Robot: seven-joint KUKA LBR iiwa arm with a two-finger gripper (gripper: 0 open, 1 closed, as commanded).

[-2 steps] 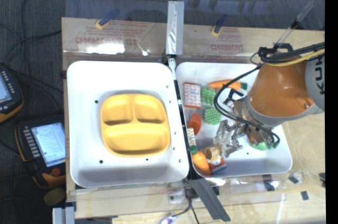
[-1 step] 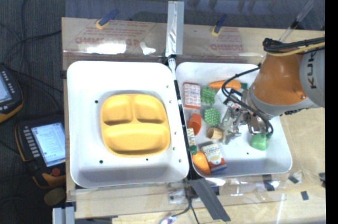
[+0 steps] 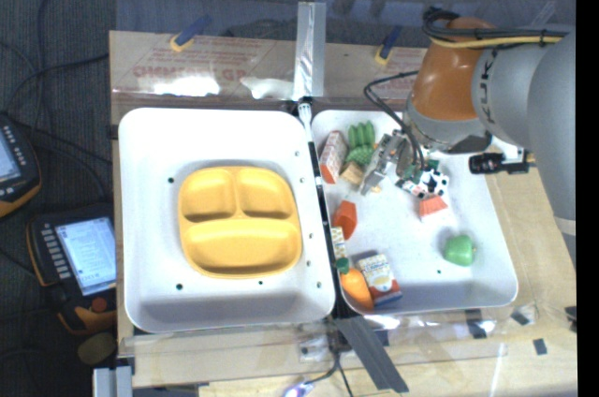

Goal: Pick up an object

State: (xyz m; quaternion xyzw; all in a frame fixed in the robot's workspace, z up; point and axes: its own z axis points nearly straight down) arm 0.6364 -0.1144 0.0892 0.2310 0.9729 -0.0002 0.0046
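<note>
The right bin point(image 3: 487, 241) holds several small toy items. My gripper point(image 3: 391, 163) hangs low over its upper middle, just right of a green ridged piece point(image 3: 360, 139) and a tan block point(image 3: 353, 170). A white packet with red print point(image 3: 331, 155) leans at the bin's left wall. A black-and-white spotted toy point(image 3: 431, 183) with a red piece point(image 3: 432, 206) lies right of the gripper. An orange-red block point(image 3: 345, 219), a green round fruit point(image 3: 459, 249), a small printed carton point(image 3: 378, 272) and an orange fruit point(image 3: 354, 287) lie lower down.
The left bin point(image 3: 150, 142) holds a yellow divided tray point(image 3: 241, 219). The grey arm with its orange band point(image 3: 449, 86) reaches in over the right bin's top right corner. A metal divider point(image 3: 310, 49) stands behind the bins.
</note>
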